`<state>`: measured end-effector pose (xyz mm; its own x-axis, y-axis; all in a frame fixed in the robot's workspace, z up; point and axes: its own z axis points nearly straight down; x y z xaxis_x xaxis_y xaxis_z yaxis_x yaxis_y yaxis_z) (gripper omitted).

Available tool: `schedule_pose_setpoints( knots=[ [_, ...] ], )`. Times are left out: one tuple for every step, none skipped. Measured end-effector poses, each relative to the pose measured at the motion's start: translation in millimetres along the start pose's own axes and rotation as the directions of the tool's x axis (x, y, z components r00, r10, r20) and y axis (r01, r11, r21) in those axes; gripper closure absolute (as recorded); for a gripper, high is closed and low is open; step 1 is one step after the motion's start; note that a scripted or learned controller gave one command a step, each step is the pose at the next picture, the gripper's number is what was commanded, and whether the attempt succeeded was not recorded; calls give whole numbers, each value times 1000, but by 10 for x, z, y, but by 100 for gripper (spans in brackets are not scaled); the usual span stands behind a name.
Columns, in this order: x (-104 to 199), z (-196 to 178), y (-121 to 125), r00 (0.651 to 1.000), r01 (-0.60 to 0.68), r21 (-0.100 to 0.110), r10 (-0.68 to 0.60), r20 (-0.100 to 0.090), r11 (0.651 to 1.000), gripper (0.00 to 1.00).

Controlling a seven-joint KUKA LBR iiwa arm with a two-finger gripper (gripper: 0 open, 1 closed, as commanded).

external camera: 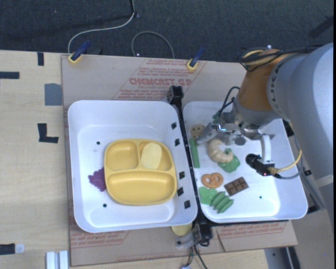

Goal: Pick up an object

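tray (pixel 140 178) in left bin (pixel 78 150), food right

I have one fixed camera above the bench (pixel 22 150), looking down at a slant. It takes in both white bins (pixel 78 150) whole, side by side, with the arm (pixel 302 94) entering from the right edge.

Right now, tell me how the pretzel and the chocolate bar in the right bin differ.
The pretzel is orange-brown, rounded, with holes; the chocolate bar is dark brown, rectangular, scored into squares. The pretzel lies nearer the bins' divider, the bar to its right. Both lie flat on the right bin floor, apart from the hand.
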<state>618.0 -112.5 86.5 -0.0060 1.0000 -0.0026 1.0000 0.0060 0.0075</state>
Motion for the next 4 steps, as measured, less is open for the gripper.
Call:
schedule_pose_setpoints(
  knots=[
    [105,8,218,1000,-4,5,4,-1,1000,0],
    [-51,-7,-177,1000,-6,2,6,0,1000,0],
    [-95,-12,-383,1000,-4,-1,4,1,1000,0],
    [38,-14,-586,1000,-6,-2,6,3,1000,0]
  ],
)
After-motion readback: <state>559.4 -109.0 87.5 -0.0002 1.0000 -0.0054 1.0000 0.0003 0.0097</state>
